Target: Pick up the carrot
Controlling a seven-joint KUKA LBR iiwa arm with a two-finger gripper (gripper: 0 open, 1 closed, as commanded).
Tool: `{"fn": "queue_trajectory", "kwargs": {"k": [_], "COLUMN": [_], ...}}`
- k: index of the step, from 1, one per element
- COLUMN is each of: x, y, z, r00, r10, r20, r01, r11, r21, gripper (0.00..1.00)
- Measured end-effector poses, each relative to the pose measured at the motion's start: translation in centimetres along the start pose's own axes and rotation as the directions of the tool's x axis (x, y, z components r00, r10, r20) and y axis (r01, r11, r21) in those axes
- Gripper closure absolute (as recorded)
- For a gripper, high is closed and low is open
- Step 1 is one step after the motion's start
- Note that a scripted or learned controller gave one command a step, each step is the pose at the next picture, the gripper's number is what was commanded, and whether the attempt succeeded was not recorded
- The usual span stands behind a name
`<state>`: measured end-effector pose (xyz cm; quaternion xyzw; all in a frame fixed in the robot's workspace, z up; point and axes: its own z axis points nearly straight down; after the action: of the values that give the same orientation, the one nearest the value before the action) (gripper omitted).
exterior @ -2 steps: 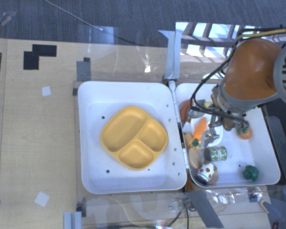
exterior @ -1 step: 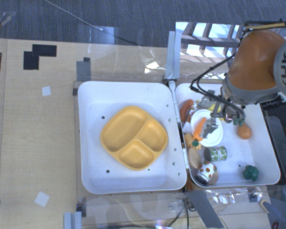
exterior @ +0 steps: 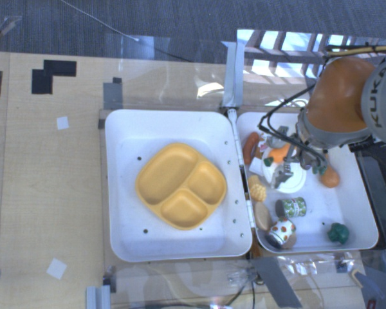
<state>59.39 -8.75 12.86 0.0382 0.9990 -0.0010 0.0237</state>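
Note:
The carrot [exterior: 278, 154] is a small orange piece in the upper left part of the right bin [exterior: 367, 234]. It lies partly under the gripper [exterior: 285, 167], which hangs low over it from the right. The gripper's metal parts hide the carrot's right end. Whether the carrot is held or merely lies beneath the gripper cannot be made out. The arm's orange band [exterior: 338, 102] stands above the bin's far edge.
Around the carrot lie a red-brown sausage [exterior: 251, 147], a white disc [exterior: 292, 179], a corn cob [exterior: 257, 188], a green can [exterior: 291, 207], an orange ball [exterior: 330, 177], a broccoli [exterior: 338, 232] and a spotted toy [exterior: 282, 234]. The left bin [exterior: 125, 237] holds a yellow divided plate [exterior: 151, 172].

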Motion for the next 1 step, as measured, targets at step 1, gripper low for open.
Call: {"fn": "queue_trajectory", "kwargs": {"k": [1], "x": [-3.22], "y": [0.24], "z": [0.51], "r00": [0.994], "r10": [0.112], "r20": [0.009], "r01": [-0.112], "r11": [0.994], "r21": [-0.004], "gripper": [0.00]}}
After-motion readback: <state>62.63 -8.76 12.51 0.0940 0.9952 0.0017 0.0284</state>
